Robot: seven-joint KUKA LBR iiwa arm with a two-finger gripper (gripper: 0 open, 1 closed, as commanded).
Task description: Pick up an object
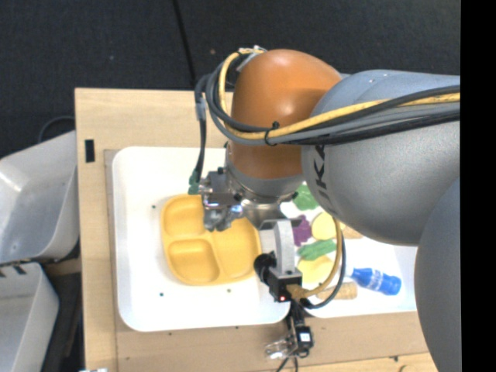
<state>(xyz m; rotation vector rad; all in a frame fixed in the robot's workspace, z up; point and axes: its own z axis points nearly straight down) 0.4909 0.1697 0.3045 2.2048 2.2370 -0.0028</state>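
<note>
Starting at the left, we see the yellow divided tray (203,240) lying flat in the white bin (136,285), with bare bin floor open to its left and front. The claw (219,211) hangs over the tray's upper right corner, just at its rim; we cannot tell how it is set, as the wrist hides it. Further right, small toys crowd together: a purple piece (319,227), a green piece (318,248), and a blue bottle (377,280) near the front wall.
</note>
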